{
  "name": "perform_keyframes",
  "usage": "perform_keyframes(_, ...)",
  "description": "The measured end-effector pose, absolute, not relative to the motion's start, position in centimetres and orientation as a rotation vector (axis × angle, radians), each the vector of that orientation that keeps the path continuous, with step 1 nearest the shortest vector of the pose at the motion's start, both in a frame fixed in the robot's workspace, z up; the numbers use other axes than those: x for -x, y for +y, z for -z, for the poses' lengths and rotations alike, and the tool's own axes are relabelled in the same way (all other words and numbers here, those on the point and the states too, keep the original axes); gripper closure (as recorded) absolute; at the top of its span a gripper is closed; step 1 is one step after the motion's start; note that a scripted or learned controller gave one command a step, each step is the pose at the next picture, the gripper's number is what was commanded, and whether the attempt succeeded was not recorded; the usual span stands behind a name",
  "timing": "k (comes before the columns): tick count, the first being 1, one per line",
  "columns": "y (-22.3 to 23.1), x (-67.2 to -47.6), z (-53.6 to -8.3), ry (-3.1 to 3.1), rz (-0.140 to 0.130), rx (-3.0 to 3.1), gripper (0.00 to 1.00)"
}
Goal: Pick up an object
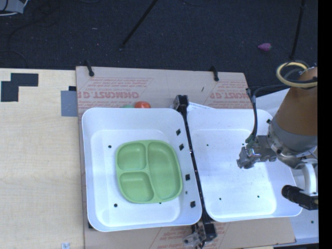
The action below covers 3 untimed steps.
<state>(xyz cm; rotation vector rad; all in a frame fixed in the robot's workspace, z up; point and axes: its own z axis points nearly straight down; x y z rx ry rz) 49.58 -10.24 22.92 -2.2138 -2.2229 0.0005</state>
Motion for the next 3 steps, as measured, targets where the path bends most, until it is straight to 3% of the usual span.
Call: perform_keyframes(3,5.4,-48.8,-23.2,-2.224,-0.001,2.214,1.0)
